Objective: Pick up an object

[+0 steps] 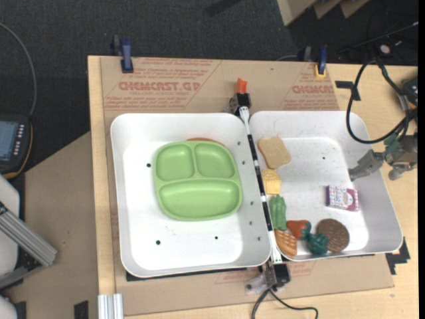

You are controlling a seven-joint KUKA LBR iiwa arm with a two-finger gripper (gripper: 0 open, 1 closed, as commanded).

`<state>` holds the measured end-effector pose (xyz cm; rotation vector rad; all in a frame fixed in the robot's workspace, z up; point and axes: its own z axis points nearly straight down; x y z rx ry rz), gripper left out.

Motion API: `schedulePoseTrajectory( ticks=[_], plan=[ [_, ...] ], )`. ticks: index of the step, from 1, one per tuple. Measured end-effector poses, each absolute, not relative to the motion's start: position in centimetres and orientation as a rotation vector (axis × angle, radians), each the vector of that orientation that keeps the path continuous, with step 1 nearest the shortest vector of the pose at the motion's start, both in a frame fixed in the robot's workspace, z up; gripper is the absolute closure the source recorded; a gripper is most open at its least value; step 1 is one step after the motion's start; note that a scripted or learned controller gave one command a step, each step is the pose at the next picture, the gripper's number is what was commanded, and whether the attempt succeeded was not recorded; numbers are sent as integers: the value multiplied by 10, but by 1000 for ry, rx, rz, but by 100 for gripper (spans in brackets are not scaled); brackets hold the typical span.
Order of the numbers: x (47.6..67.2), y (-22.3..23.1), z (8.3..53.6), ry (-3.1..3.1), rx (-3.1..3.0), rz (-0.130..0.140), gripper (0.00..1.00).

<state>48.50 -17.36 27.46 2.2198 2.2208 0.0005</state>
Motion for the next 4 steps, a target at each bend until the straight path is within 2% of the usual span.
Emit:
schedulePoseTrajectory(
  ticks=[1, 2, 3, 4],
  plan=[
    [521, -109, 77, 2229, 2219, -1, 0],
    [553, -197, 85, 2215, 2223, 2, 0],
    [627, -211, 86, 2221, 2211, 5, 0],
    [567, -151, 84, 2229, 2223, -2, 0]
  ],
)
